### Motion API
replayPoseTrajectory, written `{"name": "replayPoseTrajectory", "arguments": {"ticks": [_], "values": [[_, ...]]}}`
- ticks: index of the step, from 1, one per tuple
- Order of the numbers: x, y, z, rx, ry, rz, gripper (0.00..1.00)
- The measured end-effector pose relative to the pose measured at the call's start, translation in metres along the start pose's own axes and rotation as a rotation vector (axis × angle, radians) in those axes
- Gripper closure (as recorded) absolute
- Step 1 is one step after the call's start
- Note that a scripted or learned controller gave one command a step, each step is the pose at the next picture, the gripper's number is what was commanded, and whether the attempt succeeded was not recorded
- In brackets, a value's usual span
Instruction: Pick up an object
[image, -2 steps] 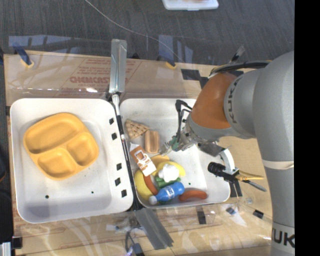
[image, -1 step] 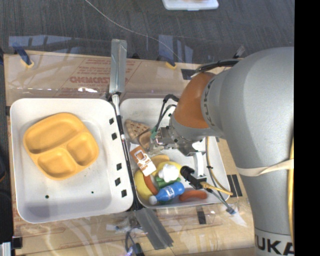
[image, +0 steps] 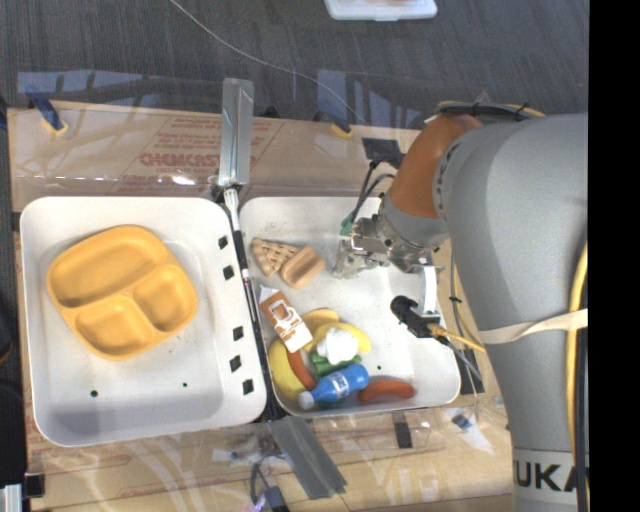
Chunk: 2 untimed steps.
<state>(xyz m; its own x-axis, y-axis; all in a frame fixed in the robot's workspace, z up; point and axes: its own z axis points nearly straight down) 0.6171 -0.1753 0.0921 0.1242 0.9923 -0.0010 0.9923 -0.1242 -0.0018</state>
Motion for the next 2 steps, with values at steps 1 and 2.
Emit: {"name": "replayPoseTrajectory", "arguments": {"ticks": [1, 2], "values": [[0.002, 0.000, 0.000, 0.001, 0.002, -0.002, 0.00], [0.040, -0.057, 0.001, 0.003, 0.003, -0.090, 0.00]]}}
